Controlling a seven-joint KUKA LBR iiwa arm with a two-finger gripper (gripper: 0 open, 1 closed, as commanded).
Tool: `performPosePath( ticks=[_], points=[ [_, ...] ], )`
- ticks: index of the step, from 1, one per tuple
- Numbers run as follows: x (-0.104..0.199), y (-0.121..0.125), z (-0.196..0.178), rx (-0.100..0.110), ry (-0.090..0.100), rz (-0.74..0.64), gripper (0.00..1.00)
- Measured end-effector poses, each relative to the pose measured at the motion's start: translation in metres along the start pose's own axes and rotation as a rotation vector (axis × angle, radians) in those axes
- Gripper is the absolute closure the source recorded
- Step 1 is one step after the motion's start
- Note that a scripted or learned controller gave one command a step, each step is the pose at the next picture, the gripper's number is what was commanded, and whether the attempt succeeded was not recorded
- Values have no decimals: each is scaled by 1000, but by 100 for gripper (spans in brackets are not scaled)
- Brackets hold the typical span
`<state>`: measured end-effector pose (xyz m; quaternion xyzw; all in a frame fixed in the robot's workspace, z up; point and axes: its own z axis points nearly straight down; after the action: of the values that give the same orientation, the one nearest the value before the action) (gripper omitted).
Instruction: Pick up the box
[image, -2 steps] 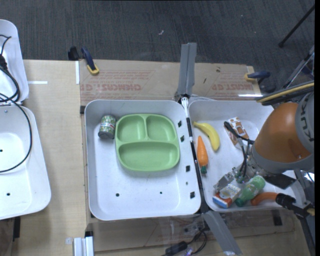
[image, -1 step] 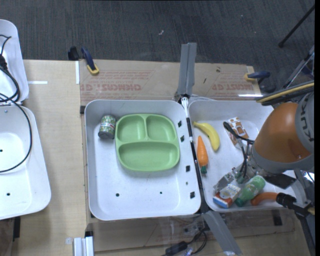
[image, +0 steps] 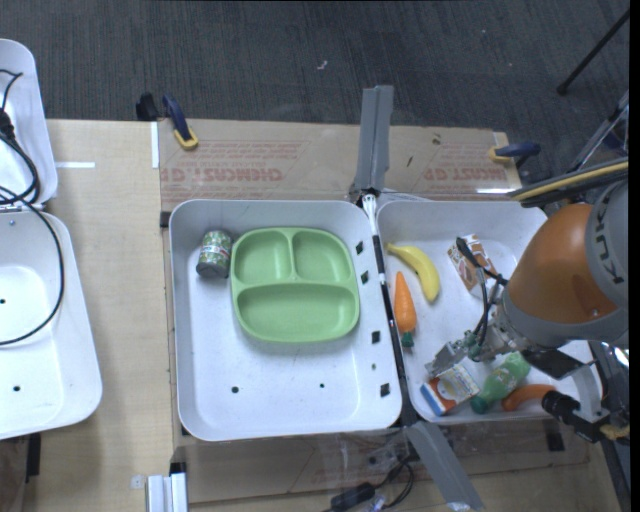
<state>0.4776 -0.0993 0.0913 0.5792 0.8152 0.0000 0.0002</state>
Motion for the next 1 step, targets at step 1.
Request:
performPosePath(
  ticks=[1],
  points=[
    [-19, -6, -1, -2, -2, -24, 0]
  ],
)
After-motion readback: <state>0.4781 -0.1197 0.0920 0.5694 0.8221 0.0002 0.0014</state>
